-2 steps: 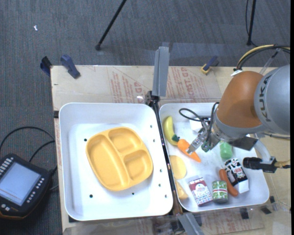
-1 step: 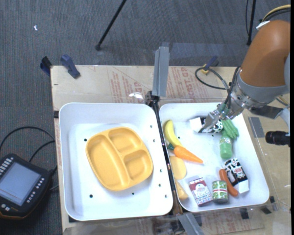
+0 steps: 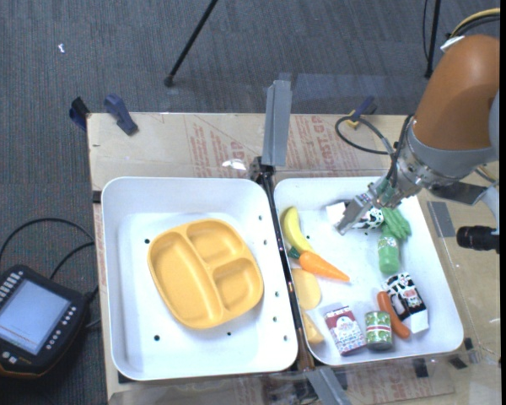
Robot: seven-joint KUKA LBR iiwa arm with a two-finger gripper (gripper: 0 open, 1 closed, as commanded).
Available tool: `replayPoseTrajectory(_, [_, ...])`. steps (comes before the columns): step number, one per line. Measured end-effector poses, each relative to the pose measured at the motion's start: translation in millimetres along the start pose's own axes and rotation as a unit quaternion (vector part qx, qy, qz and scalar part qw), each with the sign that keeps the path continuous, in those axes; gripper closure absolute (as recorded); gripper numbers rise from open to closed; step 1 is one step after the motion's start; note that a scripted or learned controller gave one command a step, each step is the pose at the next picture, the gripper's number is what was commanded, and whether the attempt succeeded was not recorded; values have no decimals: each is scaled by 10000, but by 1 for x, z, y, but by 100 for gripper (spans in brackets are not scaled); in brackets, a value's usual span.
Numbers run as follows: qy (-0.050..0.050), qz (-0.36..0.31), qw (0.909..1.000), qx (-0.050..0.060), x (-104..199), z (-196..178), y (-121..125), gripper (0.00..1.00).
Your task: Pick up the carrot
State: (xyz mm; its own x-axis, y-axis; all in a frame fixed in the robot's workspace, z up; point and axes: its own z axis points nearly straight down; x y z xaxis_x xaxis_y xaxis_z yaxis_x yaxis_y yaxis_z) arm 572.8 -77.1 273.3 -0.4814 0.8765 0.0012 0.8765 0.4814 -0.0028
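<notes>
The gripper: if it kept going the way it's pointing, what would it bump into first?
Probably the banana. The gripper points down-left across the right bin; the carrot lies just below that line. Height is hard to judge.

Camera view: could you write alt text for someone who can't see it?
A robot gripper hovers in the right bin, above the carrot, beside a banana. The left bin holds a yellow divided plate.

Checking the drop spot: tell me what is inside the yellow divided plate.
The yellow divided plate sits in the left bin; its three compartments show bare yellow surface, with no food in them. What lies beneath the plate is covered.
</notes>
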Motion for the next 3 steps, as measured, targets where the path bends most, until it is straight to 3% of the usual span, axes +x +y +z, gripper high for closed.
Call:
replayPoseTrajectory(1, [16,-212,9998,13,6,89,-12,0])
replayPoseTrajectory(2, [16,-793,9968,5,-13,189,-43,0])
replayPoseTrajectory(3, [37,-767,9970,17,-14,183,-43,100])
